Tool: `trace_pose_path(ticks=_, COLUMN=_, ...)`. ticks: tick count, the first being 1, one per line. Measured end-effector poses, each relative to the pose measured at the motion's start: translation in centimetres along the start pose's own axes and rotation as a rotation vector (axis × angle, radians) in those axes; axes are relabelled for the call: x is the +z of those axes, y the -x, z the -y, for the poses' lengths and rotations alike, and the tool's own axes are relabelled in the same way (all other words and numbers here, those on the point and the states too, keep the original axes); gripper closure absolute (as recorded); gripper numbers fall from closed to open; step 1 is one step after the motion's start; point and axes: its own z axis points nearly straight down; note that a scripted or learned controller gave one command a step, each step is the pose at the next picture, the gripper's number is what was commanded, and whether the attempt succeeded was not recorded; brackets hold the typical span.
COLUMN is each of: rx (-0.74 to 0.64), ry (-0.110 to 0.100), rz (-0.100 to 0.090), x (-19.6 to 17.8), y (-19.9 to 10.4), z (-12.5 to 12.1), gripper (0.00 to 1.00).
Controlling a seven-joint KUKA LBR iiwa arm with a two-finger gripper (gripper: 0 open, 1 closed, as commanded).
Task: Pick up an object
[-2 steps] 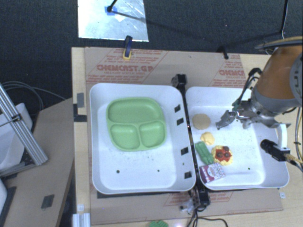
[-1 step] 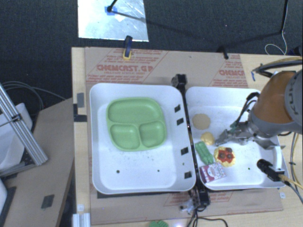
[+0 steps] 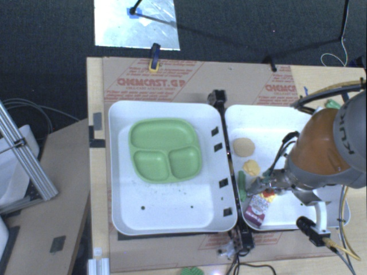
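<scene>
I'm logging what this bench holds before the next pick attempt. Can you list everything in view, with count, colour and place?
Bins: two, white, side by side on the bench.
Divided plate: one, light green, three compartments, in the left bin.
Round piece: one, tan, upper left of the right bin.
Lumpy piece: one, yellow, just below the tan one.
Stick-like thing: one, green, by the right bin's left wall.
Packet: one, red and white, lower left corner of the right bin.
Board: one, brown with red print, under the bins.
Reflective sheet: one, silvery, on the dark floor above the bench.
Arm: one, grey with orange band, over the right bin.
Gripper: one, dark, low between the yellow piece and the packet.
</scene>
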Motion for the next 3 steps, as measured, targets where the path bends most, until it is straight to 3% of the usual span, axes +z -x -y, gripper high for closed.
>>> trace_pose_path(ticks=1, rx=-0.003, ry=0.015, rz=0.002, x=-10.6, y=-2.0, z=-0.5, gripper=0.0)
trace_pose_path(ticks=2, rx=0.003, ry=0.007, rz=0.004, x=0.4, y=0.9, z=-4.9, gripper=0.0)
trace_pose_path(ticks=3, rx=0.004, ry=0.001, rz=0.001, x=0.0, y=0.8, z=-2.4, gripper=0.0)
